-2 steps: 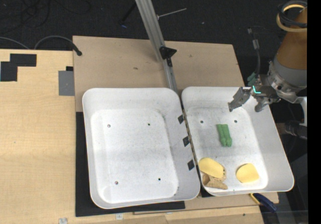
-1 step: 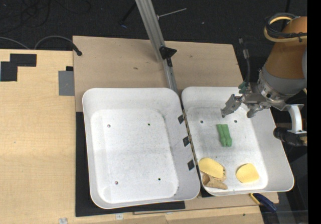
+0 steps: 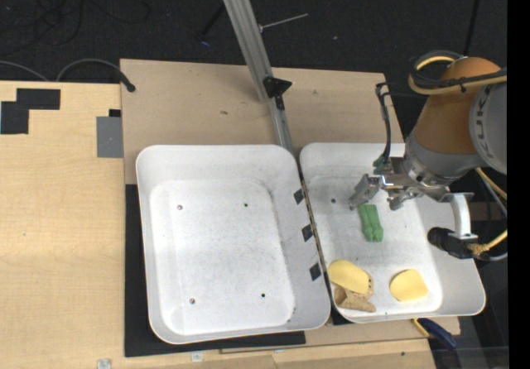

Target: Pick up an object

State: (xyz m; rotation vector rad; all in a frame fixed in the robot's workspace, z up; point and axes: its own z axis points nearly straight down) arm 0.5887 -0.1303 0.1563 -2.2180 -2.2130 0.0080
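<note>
In the right bin (image 3: 331,162) a green oblong object (image 3: 372,223) lies near the middle. My gripper (image 3: 380,196) hangs just above the green object's far end, open, with nothing between its fingers (image 3: 362,194). A yellow rounded object (image 3: 350,276) rests in the bin's near left corner, with a small tan piece (image 3: 358,302) beside it. Another yellow object (image 3: 408,285) lies near the front right.
The left bin (image 3: 166,162) sits beside the right one, with black clips (image 3: 307,232) along the shared edge. A slanted metal rail (image 3: 248,40) rises behind the bins. The arm's orange band (image 3: 464,71) and cables (image 3: 460,243) overhang the right bin's right side.
</note>
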